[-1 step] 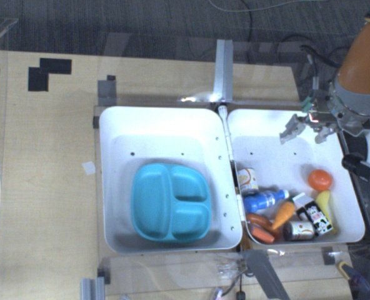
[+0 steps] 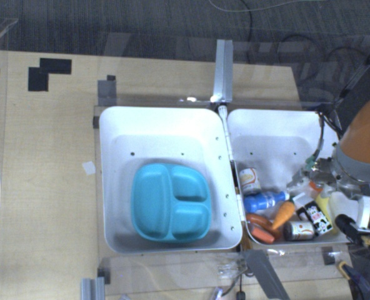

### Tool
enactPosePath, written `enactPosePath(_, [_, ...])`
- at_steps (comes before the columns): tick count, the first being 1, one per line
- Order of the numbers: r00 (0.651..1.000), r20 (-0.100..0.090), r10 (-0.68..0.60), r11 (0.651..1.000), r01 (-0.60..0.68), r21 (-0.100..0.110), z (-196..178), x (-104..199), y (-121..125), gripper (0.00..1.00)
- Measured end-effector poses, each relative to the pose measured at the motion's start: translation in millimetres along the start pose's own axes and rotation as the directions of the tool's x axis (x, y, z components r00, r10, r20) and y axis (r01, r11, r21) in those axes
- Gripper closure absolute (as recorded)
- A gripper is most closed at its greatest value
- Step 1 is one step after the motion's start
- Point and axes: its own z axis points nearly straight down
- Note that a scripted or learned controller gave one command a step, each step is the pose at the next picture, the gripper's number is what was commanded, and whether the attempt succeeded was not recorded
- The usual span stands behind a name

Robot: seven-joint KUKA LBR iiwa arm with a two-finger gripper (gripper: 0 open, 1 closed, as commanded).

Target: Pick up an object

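Observation:
The right bin [image 2: 279, 133] holds a heap of small items along its front edge. Among them are a labelled jar [image 2: 249, 180], a blue bottle [image 2: 264, 200], an orange carrot [image 2: 284, 213], a red sausage-like piece [image 2: 260, 228], a dark can [image 2: 300, 230], a black-and-white patterned piece [image 2: 316, 216] and a yellow piece [image 2: 324, 202]. My gripper [image 2: 312, 179] hangs low over the right side of this bin, just above the heap, near the carrot and the yellow piece. Nothing can be seen held in it. The arm's orange band [image 2: 365, 133] is at the right edge.
The left bin [image 2: 135, 130] holds a blue divided plate [image 2: 170, 200]. A metal post [image 2: 223, 70] stands at the back between the bins. Cables lie on the dark floor behind the bench.

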Motion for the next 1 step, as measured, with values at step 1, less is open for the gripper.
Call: enactPosePath(1, [0.971,-0.004,0.239,0.971,-0.239,-0.007,34.5,-32.0,-8.4,0.00])
